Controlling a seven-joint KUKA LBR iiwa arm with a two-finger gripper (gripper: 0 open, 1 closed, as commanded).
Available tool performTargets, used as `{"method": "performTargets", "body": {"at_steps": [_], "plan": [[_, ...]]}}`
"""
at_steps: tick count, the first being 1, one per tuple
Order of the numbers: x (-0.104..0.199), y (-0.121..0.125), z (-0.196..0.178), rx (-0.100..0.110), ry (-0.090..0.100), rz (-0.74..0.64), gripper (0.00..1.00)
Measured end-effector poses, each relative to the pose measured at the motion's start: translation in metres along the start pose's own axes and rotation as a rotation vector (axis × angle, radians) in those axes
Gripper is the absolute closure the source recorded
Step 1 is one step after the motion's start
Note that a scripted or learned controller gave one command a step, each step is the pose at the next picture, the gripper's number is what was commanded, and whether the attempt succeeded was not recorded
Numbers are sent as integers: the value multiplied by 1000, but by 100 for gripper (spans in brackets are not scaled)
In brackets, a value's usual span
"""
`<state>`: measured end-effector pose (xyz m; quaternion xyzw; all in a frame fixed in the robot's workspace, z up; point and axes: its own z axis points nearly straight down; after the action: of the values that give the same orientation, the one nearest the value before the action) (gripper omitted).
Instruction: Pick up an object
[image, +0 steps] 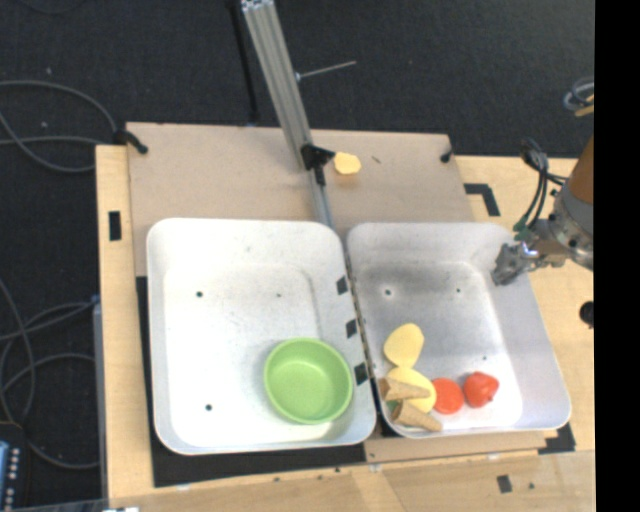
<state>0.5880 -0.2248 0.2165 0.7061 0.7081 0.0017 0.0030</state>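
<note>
Two bins (180, 300) — gripper (505, 265) over the right one's rim, finger state unclear.

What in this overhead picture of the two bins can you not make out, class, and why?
- Arm: cut off by the right edge of the camera view.
- Gripper: too small and blurred to read its state.
- Pale pieces in the right bin: piled together, so their count and kind are unclear.
- Yellow bit behind the bins: too small to identify.
</note>
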Motion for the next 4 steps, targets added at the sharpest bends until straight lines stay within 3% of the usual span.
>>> {"method": "performTargets", "body": {"at_steps": [1,2,4], "plan": [[0,1,-3,4,2,-1,100],[45,-17,-5,5,2,-3,100],[138,-26,-1,6,2,-3,100]]}}
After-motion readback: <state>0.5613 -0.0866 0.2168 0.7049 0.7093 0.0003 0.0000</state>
